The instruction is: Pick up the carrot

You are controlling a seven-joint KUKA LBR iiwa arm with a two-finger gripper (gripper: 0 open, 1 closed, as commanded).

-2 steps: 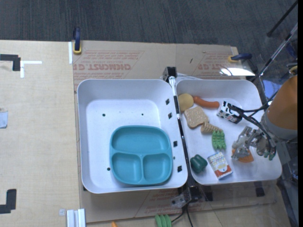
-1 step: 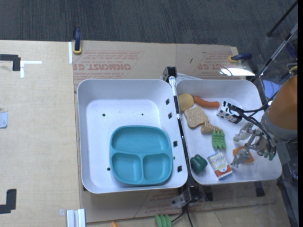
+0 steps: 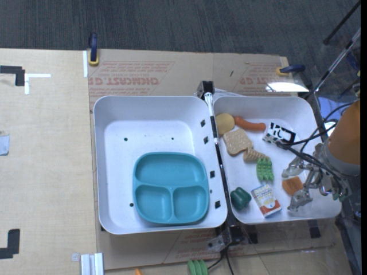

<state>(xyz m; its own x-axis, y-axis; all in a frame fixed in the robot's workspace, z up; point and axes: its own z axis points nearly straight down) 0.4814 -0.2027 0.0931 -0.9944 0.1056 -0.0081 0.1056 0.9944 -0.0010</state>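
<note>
Two shallow white bins of smooth moulded plastic, side by side at frame centre on a sheet of printed brown cardboard [image 3: 143,76], itself on a pale wood-grain bench [image 3: 46,153]. Left bin [image 3: 101,153]: rounded corners and a glossy floor, bearing one teal plate [image 3: 171,187] of matte plastic, rounded-square in outline, divided into one long upper compartment and two smaller lower ones. Right bin [image 3: 269,103]: same form, holding a scatter of toy foods. Carrot [image 3: 250,124] in the upper part of the right bin, lying flat and nearly level across the frame: smooth, orange-red, elongated and slightly tapered, its left end just beside a rounded yellow lump [image 3: 225,121]. Directly below the carrot, a tan speckled slice [image 3: 236,141] of bread-like texture, then a smaller tan ridged piece [image 3: 254,155] and a bright green knobbly piece [image 3: 264,169]. At the bin's lower left, a dark green glossy lump [image 3: 240,197] next to a small printed carton [image 3: 266,200] in white and orange. Gripper [image 3: 295,187] at the lower right of the same bin, bare metal fingers spread wide, one tip above and one below a flat orange piece [image 3: 291,183]; contact with that piece not discernible. Gripper well apart from the carrot, nothing clasped. Orange band [image 3: 350,136] of the arm at the right edge of the frame.
</note>
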